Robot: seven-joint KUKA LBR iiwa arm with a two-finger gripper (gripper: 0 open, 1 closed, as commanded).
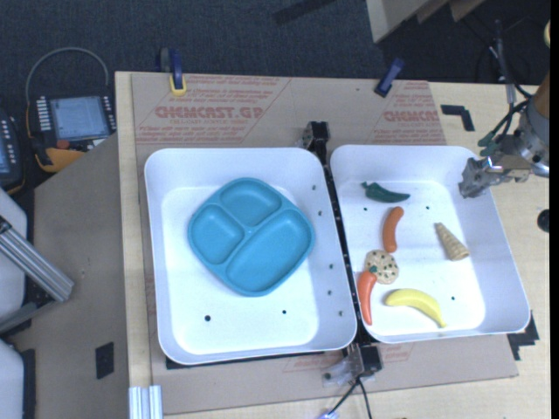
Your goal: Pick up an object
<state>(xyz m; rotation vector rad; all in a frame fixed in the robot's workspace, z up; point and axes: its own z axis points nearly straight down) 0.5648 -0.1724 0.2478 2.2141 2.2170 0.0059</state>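
The right bin (489,234) holds several small food toys: a green pepper (384,193), an orange sausage (392,229), a tan cone (452,241), a speckled cookie (382,266), a carrot (366,296) and a yellow banana (417,305). My gripper (477,178) hangs at the far right corner of this bin, above its rim and to the right of the pepper. Nothing is seen between its fingers.
The left bin (175,312) holds a blue divided plate (251,235). Clamps (177,81) sit on the board's far edge. A black bracket (315,134) stands between the bins at the back. A pendant screen (79,116) lies off the board at left.
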